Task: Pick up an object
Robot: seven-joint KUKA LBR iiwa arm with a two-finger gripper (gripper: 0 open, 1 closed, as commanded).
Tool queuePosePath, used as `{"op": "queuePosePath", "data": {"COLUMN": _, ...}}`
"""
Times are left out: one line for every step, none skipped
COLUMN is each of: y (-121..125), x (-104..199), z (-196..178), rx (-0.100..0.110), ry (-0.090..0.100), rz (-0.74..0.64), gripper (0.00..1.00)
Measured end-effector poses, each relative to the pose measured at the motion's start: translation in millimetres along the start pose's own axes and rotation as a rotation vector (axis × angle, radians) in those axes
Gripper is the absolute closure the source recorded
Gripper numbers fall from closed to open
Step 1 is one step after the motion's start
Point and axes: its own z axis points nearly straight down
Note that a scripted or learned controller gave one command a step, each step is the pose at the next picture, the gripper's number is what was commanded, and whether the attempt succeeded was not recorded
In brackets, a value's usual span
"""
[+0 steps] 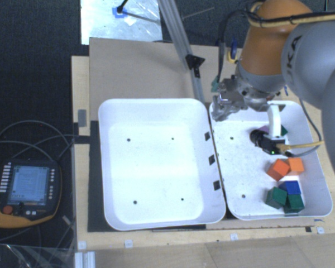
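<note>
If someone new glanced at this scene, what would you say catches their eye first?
The big grey arm with its orange band looms over the right white bin, its claw near that bin's upper left corner. Next, the small bright blocks clustered in that bin's lower right: orange cubes, a blue cube and dark green blocks.

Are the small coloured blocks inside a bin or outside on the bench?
Inside. The orange blocks, blue block and green blocks all lie within the rim of the right shallow white bin, at its near right corner.
</note>
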Motion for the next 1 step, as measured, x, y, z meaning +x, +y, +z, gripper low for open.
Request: {"op": "queuePosePath", "data": {"y": 16.1, "x": 51.7, "z": 21.1, "rx": 0.002, "ry": 0.000, "rz": 0.000, "gripper": 1.00}}
